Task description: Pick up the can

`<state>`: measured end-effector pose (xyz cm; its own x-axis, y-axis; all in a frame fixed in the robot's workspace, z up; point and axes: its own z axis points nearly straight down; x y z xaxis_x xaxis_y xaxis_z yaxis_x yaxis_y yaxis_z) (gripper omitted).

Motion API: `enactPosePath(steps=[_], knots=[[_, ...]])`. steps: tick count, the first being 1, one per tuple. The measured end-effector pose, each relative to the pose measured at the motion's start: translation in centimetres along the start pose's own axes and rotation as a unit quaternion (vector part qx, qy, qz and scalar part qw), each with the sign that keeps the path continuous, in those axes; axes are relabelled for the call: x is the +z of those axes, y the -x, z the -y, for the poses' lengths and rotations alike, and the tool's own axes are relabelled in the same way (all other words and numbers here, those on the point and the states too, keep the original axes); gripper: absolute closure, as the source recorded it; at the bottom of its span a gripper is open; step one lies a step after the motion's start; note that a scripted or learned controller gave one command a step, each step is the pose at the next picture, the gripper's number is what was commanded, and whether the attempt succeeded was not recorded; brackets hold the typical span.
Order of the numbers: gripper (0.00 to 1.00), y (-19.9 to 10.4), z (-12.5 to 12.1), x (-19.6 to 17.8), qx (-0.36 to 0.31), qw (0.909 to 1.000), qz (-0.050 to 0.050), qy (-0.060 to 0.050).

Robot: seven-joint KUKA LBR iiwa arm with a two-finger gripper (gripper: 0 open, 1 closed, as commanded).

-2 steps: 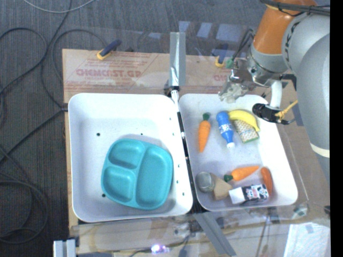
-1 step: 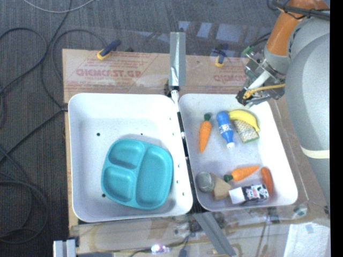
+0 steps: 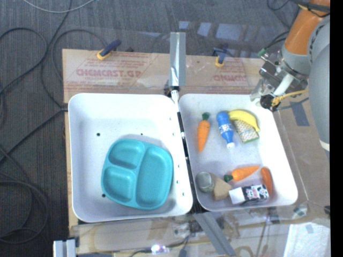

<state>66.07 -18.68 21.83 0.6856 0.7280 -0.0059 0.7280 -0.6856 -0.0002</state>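
Observation:
The can (image 3: 204,181) is a small grey tin standing on end in the near left corner of the right bin (image 3: 284,159). A tan block (image 3: 220,189) touches its right side. My gripper (image 3: 272,83) hangs over the far right corner of the right bin, by the rim, far from the can. Nothing is seen held in it.
The right bin also holds a carrot (image 3: 202,134), a blue bottle (image 3: 225,128), a banana (image 3: 244,116), a second carrot (image 3: 244,173), an orange piece (image 3: 266,180) and a white-and-black carton (image 3: 249,194). A teal divided plate (image 3: 138,173) lies in the left bin (image 3: 86,143).

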Motion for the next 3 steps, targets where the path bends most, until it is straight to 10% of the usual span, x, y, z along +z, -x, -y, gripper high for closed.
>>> enactPosePath(steps=[1, 2, 3], knots=[[1.00, 1.4, -0.3, -3.7, -0.215, 0.9765, -0.001, 0.001], [1.00, 1.4, -1.3, -2.7, -0.060, 0.9982, -0.001, -0.001], [1.00, 0.2, -1.2, -2.0, -0.032, 0.9995, -0.002, -0.001]])
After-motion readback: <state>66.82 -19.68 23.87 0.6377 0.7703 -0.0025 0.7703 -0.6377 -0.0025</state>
